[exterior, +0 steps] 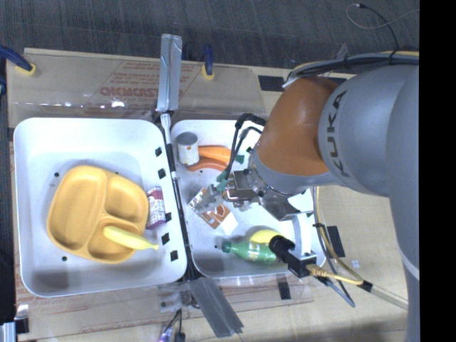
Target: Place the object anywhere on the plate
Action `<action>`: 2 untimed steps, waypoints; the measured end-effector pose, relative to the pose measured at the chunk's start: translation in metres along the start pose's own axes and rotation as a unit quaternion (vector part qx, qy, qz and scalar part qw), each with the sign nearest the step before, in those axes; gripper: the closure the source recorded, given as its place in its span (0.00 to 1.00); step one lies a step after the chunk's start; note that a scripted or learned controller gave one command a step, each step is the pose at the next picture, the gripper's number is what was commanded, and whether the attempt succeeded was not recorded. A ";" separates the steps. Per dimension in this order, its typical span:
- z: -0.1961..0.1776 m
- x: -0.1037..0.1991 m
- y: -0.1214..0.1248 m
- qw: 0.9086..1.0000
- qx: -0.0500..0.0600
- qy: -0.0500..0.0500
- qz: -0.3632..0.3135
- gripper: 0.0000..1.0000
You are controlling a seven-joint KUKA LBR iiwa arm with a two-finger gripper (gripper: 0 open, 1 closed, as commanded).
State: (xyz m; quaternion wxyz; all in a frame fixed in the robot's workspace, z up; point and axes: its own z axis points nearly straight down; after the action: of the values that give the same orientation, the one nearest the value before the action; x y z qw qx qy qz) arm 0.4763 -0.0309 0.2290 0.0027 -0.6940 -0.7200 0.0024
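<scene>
The two-finger gripper [226, 189] hovers low in the right white bin [206, 266] over a crumpled brown-and-white packet [208, 206]; its state I cannot tell; the yellow divided plastic plate [89, 205] sits in the left bin; judging by this, the pick is in hand; next comes a secure lift and carry across.

A robotics lab: a grey KUKA arm [356, 134] reaches over two white bins [28, 191] on a cardboard-covered table [235, 84], with clamps [206, 52], loose cables [377, 16] and grey carpet [214, 6].
</scene>
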 end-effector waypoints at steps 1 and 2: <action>-0.008 0.000 0.001 1.000 0.002 0.000 -0.003 1.00; 0.010 0.039 0.002 0.993 0.000 0.000 -0.116 1.00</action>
State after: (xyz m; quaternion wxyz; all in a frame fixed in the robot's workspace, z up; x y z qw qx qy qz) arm 0.4764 0.0079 0.2194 0.0028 -0.6057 -0.7957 0.0021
